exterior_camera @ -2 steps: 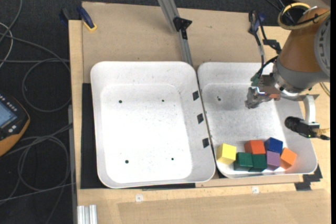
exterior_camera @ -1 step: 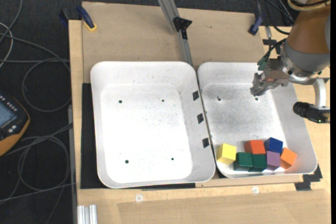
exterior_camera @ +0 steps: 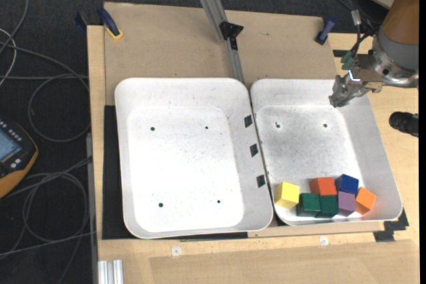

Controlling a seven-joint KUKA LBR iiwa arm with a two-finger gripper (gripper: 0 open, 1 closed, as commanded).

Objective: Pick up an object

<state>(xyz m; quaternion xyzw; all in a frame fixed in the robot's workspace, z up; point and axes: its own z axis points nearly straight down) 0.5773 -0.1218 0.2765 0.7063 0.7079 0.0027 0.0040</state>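
Observation:
Several small coloured blocks huddle at the front edge of the right bin [exterior_camera: 369,136]: a yellow block [exterior_camera: 288,193], a green block [exterior_camera: 317,205], a red-orange block [exterior_camera: 324,185], a blue block [exterior_camera: 347,183], a purple block [exterior_camera: 346,200] and an orange block [exterior_camera: 365,198]. My gripper [exterior_camera: 339,96] hangs over the bin's far right corner, well behind the blocks. Nothing shows between its fingers.
The left bin [exterior_camera: 126,143] lies beside the right one on the wooden bench. A metal pole [exterior_camera: 212,0] slants up from between the bins. Blue clamps [exterior_camera: 110,24] sit at the bench's back corners. Cables lie on the floor at left.

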